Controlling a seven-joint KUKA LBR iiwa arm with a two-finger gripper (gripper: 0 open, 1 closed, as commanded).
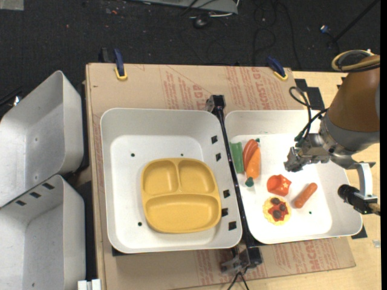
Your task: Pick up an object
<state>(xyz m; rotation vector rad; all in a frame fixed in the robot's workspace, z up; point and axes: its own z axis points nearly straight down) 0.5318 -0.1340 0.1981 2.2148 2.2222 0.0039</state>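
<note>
The right bin holds several toy foods. An orange carrot and a green piece lie along its left side, with a small green bit below them. A red pepper sits in the middle, a sausage lies to its right, and a small pizza slice rests near the front. My gripper hangs over the right bin, just up and right of the red pepper, pointing down. Nothing shows between its fingers.
The left bin carries a yellow divided tray. Two more white bins stand off the bench at the left. Black cables run behind the arm at the right bin's far edge.
</note>
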